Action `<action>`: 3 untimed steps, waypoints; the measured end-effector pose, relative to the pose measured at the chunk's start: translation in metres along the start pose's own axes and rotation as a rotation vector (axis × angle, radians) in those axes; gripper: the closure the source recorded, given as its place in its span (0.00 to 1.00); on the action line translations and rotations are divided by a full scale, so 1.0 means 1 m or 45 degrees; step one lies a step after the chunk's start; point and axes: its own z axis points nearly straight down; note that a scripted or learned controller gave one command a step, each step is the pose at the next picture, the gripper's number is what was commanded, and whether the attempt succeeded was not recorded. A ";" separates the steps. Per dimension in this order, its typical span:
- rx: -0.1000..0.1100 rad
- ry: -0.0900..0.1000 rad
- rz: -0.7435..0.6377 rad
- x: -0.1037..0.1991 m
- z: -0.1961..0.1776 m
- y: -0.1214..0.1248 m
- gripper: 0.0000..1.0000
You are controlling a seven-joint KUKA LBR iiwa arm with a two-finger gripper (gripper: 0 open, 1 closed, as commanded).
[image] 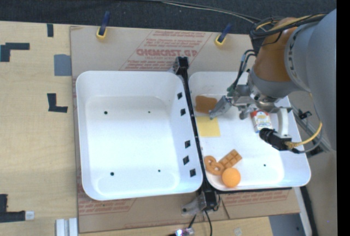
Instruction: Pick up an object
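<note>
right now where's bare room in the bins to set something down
The left bin shows bare floor wall to wall. The right bin is crowded: gripper, brown piece, yellow square, pretzel, orange ball. Only its near-right corner has room.

Both white bins [131, 136] look like smooth, slightly glossy plastic, sitting on a matt brown cardboard sheet [158, 51] over pale wood-grain bench [33, 136]; the orange ball [231, 177] has a dull, matt skin

Even, bright light; slight softness.

A robotics lab: clamped cardboard [164, 49] under twin white bins [87, 87]
</note>
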 end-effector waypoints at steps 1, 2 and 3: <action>-0.009 -0.001 -0.006 0.005 0.061 0.039 0.00; -0.013 -0.003 -0.008 0.005 0.046 0.039 1.00; -0.012 0.001 0.002 -0.004 0.057 -0.057 1.00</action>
